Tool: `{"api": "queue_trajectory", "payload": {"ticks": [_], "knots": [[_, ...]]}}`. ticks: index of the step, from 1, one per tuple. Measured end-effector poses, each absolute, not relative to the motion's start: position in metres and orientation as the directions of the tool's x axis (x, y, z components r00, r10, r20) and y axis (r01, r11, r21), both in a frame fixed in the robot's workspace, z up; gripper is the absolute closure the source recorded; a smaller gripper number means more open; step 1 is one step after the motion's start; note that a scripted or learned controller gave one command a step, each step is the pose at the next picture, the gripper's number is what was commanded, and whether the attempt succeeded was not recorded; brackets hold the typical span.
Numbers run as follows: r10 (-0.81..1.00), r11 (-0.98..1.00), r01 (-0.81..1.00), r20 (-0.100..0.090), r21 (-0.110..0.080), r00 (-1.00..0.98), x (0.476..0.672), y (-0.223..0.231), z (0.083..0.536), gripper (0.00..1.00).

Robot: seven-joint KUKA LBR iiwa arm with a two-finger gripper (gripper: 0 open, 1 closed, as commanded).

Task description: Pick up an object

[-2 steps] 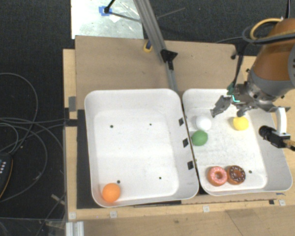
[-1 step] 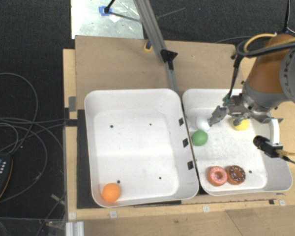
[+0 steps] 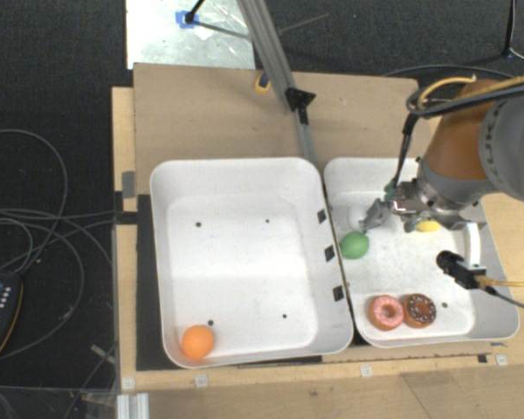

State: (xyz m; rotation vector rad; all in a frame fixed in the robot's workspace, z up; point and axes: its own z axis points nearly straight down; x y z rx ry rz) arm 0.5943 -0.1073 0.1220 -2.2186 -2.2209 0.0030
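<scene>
Your hand hangs low in the right bin, its grip state impossible to tell, with the green ball just below-left of it and not yet lifted, so the pick remains undone

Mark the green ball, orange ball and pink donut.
green ball (image 3: 355, 245): camera view, centre of the ball.
orange ball (image 3: 197, 342): camera view, centre of the ball.
pink donut (image 3: 380, 319): camera view, lower-left part of the icing ring.

My bench carries two white bins side by side: left bin, right bin.
</scene>
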Motion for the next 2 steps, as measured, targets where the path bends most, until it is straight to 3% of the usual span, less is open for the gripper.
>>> {"api": "queue_trajectory", "payload": {"ticks": [1,2], "knots": [[1.0,0.001,1.0,0.0,-0.002,-0.001,0.594,-0.107,0.089,0.0],[1.0,0.0,1.0,0.0,0.003,0.0,0.596,-0.107,0.102,1.0]]}}
